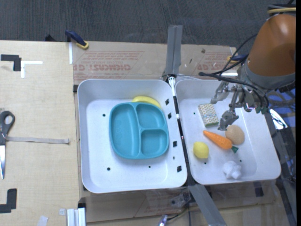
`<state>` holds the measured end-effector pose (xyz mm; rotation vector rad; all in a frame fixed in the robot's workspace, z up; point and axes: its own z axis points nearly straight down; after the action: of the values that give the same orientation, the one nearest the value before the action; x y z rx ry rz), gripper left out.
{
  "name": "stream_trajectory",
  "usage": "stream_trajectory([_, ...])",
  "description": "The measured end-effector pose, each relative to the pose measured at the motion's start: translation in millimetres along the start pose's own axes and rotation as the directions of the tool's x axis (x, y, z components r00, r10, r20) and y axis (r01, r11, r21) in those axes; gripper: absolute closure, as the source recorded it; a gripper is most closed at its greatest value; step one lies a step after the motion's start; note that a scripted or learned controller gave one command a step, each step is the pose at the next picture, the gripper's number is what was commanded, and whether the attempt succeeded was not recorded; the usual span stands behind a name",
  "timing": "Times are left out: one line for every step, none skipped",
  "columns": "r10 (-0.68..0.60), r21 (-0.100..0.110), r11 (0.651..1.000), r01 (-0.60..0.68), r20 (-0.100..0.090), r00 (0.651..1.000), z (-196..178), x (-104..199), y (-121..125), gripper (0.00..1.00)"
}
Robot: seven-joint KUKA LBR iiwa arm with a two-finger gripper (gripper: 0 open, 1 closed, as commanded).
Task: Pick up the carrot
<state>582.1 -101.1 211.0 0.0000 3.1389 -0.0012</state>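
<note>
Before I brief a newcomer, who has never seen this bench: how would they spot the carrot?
Look in the right-hand white bin, near its middle. The carrot lies there slantwise, between the yellow lemon and the tan potato. It alone is long, tapered and orange, with a green tip.

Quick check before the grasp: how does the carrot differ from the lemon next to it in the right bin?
The carrot is orange, long and tapered, lying at a slant with a green tip at its lower right; the lemon is yellow, short and rounded. The carrot's green end lies against the tan potato-like piece, while the lemon sits apart, nearer the bin's left wall. The gripper is closer to the carrot than to the lemon. Both are toy foods on the same bin floor.
</note>
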Motion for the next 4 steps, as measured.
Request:
stream_trajectory([-0.047,-0.001,0.999,0.047,-0.001,0.999,109,47,-4,0.0])
stream_trajectory([-0.052,0.001,0.999,0.052,0.007,0.999,97,44,-3,1.0])
stream_trajectory([-0.142,0.001,0.99,0.142,0.004,0.99,-16,23,-44,1.0])
stream_trajectory([0.013,0.0,1.0,-0.013,0.002,1.0,118,55,-32,1.0])
